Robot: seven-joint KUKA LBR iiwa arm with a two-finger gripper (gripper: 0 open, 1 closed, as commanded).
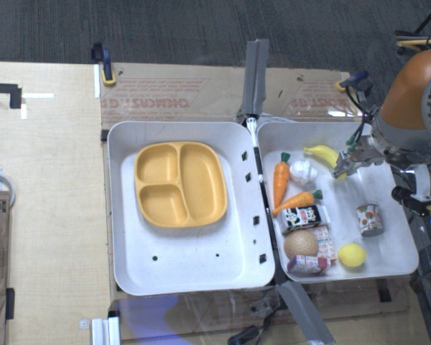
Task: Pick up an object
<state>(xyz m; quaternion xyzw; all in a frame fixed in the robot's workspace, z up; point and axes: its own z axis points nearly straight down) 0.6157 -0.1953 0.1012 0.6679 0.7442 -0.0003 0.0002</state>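
Positioning the hand (343, 165) is the step in hand: it hangs low in the right bin (395, 261), just beside the right end of the banana (320, 154). Whether the hand is released or clenched cannot be told from this angle, and nothing is seen gripped. The banana lies near the bin's back wall, beside a white object (302, 169) and two carrots (281, 182). Centre over the banana's middle, descend straight, and avoid nudging the neighbours.
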